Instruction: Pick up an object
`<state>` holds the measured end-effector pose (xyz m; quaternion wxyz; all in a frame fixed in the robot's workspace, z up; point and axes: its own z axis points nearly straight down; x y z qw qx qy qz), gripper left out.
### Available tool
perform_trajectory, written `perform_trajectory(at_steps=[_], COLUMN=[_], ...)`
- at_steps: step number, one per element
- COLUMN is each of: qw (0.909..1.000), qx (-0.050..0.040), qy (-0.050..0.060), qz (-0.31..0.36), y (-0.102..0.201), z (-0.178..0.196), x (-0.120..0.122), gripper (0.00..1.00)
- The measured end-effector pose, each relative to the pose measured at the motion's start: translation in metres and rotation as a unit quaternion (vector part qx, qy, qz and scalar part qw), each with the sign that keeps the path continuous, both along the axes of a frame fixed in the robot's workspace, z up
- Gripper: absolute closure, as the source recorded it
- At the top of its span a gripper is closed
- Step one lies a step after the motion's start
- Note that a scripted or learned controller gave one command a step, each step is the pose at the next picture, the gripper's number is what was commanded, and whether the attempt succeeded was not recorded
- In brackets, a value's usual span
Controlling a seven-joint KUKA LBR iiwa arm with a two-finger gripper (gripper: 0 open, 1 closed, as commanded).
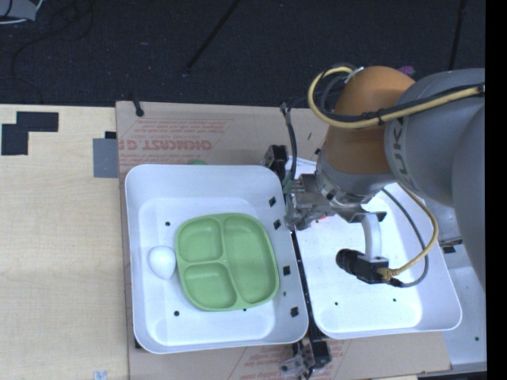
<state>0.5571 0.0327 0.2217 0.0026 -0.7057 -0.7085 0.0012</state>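
Nearest to the camera, the arm (412, 133) is seen in the upper right of the frame, grey with an orange band, and it is bent down over the inner edge of the right bin (412, 319). The gripper (305, 208) is placed at the middle of the frame, just above the wall between the two bins. Whether anything is grasped cannot be told, because the wrist hides the jaws.

In the left bin (150, 188), at the lower left of centre, a green plate (227, 261) with three compartments is lying flat. Its long axis is judged to run from upper left to lower right, a little tilted. It looks like stiff, light plastic, probably smooth and slippery, so the raised rim is the best place to be taken. A white egg (162, 261) is touching the left edge of the plate. It is small, round and likely to roll, and it should be held across its short width.
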Motion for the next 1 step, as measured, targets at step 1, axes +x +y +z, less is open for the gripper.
perform_trajectory(at_steps=[1], qw=[1.0], qx=[-0.0006], qy=[0.0], qz=[-0.001], y=[0.0449], z=[-0.0074], x=[-0.0174], gripper=[1.0])
